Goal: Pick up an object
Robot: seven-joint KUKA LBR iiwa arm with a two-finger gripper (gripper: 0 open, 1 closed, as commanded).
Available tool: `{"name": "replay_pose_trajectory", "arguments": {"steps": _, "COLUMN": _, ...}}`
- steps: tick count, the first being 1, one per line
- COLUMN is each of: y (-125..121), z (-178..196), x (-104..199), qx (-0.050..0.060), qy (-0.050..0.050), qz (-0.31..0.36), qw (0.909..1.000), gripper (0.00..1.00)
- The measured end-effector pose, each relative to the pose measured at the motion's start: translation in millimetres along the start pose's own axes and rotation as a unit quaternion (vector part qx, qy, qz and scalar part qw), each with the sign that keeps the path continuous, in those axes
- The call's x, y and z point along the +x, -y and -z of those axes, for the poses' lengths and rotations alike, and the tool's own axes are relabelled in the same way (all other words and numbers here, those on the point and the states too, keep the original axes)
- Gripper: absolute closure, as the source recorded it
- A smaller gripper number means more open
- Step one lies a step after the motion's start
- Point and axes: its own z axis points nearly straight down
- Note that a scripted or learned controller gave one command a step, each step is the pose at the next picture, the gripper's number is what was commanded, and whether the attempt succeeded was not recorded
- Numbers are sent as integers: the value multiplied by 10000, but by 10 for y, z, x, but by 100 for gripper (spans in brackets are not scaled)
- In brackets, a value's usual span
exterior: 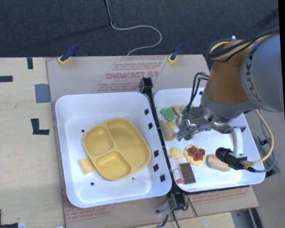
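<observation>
Several small toy foods lie in the right bin (211, 180), and any of them would serve as the object to pick; the one nearest the gripper (189, 128) is a pale yellow piece (170, 129) at about 9 o'clock from it, close against the bin's left wall. It looks like light, hollow plastic, stiff and probably smooth, so it is likely to skid or pop out of a pinch unless it is taken across its narrower width near the middle. The wall beside it leaves little room on that side. A green piece (167, 113) sits at 12 o'clock from the yellow one, almost touching it. A flat round piece with red spots (195, 154) lies at 6 o'clock from the gripper; being low, it may be hard to get under and is better gripped edge to edge. At 5 o'clock from the gripper rests a beige loaf-shaped piece (217, 163), rounder and easier to close on. A brown slab (187, 172) lies flat at the bin's near edge, with a narrow pale stick (176, 169) just beside it at 9 o'clock. The gripper hangs low over the left half of this bin, but from above its body covers the tips, so I cannot tell whether it is spread or closed, nor whether anything lies beneath it. The arm (232, 81) also hides the bin's far right corner. In the left bin (75, 120) sit a yellow divided plate (116, 147) and a small yellow block (86, 165) at its 8 o'clock.
</observation>
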Motion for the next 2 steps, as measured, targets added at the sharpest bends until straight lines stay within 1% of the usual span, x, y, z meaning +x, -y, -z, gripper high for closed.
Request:
{"name": "replay_pose_trajectory", "arguments": {"steps": 1, "y": 1, "z": 5, "x": 11, "qx": -6, "qy": -4, "qz": 4, "qw": 10000, "gripper": 100}}
{"name": "replay_pose_trajectory", "arguments": {"steps": 2, "y": 23, "z": 216, "x": 1, "qx": -22, "qy": -4, "qz": 4, "qw": 10000, "gripper": 100}}
